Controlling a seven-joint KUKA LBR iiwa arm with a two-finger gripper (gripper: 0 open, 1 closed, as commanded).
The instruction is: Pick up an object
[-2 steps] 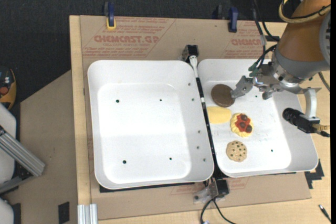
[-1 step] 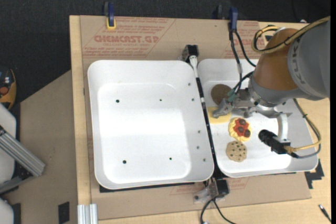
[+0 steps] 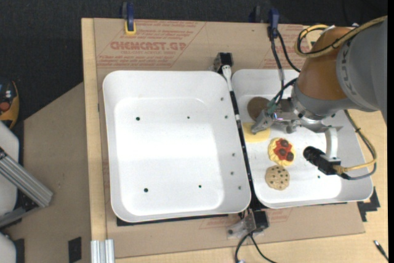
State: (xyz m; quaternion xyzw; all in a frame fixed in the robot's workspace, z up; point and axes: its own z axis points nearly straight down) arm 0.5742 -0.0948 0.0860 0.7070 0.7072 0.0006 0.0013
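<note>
Worktop point(image 3: 154, 40) was a brown board carrying 2 shallow white bins: the left bin point(image 3: 166, 145) and the right bin point(image 3: 320, 191), which held a brown disc point(image 3: 257, 106), a yellow piece point(image 3: 255, 127), a red-topped round item point(image 3: 282, 150) and a cookie-like round point(image 3: 277, 177). The hand point(image 3: 271, 118) sat low over the yellow piece beside the brown disc; whether it was open, closed or gripping anything could not be told from this view. Judged: the items looked small, light, probably rigid toy food, flat and liable to slide on smooth plastic, so best pinched across opposite edges.
</note>
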